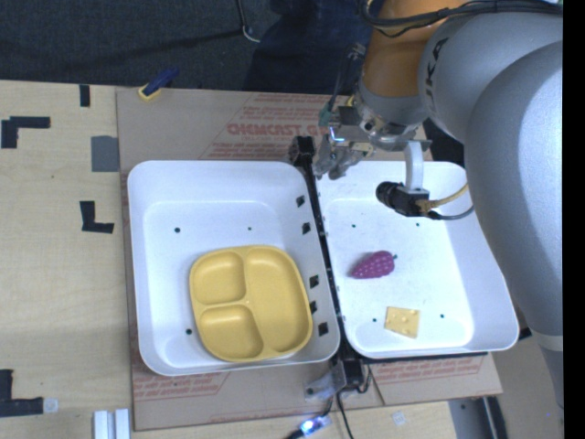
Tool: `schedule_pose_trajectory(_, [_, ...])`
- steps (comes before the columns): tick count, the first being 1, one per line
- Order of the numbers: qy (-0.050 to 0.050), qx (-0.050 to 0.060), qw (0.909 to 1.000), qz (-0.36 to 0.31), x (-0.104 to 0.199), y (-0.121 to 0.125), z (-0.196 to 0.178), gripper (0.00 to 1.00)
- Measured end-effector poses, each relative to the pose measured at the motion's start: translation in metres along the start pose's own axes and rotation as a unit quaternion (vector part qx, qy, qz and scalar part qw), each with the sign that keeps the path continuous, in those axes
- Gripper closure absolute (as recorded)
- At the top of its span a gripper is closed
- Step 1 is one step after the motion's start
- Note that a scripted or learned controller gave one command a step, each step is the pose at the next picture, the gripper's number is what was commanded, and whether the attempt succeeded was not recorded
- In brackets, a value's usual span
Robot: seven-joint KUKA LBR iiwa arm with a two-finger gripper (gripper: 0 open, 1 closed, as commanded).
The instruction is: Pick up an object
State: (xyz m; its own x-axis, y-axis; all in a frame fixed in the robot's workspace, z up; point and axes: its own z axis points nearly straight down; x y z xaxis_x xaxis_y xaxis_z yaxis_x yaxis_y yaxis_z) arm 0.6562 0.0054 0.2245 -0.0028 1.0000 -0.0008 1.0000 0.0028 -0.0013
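Observation:
A purple bunch of grapes (374, 265) lies in the middle of the right bin (475, 273). A yellow cheese-like wedge (402, 322) sits nearer that bin's front edge. A yellow divided plate (249, 302) rests in the left bin (155, 227). My gripper (335, 160) hangs at the back left corner of the right bin, above the divider between the bins, well behind the grapes. I see nothing between its fingers.
The big grey arm (512, 108) with its orange band (407, 35) covers the upper right and overhangs the right bin's far side. A black cable plug (402, 198) hangs below the wrist. Cardboard (228, 126) lies under the bins.

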Motion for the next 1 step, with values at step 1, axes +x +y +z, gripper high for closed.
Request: schedule_pose_trajectory(1, [0.0,0.0,1.0,0.0,0.0137,-0.0027,-0.0065,1.0])
